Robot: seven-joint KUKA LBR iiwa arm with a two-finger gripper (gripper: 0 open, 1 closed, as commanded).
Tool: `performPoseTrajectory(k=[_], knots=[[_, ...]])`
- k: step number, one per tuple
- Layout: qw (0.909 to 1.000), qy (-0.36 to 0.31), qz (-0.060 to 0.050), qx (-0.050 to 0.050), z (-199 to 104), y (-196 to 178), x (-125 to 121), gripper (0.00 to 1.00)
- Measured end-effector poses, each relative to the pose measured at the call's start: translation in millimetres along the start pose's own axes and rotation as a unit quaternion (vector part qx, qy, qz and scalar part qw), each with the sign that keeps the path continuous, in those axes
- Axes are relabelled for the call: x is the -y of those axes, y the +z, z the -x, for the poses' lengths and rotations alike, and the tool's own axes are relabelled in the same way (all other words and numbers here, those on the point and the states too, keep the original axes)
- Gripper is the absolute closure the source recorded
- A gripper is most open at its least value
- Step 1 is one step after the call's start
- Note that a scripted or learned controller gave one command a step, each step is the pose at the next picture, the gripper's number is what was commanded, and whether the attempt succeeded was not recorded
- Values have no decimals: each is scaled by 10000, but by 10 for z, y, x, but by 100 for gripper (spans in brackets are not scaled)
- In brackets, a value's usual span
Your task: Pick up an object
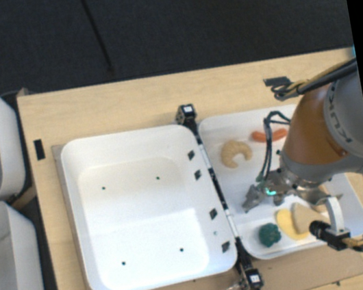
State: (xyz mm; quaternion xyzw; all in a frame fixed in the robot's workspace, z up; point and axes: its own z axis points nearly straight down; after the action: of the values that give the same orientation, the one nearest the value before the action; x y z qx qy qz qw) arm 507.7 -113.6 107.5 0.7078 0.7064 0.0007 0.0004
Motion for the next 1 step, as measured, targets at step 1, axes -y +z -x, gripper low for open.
performPoseTrajectory(k=[1], knots=[[9999, 13, 109, 75, 1077, -1739, -583, 0]])
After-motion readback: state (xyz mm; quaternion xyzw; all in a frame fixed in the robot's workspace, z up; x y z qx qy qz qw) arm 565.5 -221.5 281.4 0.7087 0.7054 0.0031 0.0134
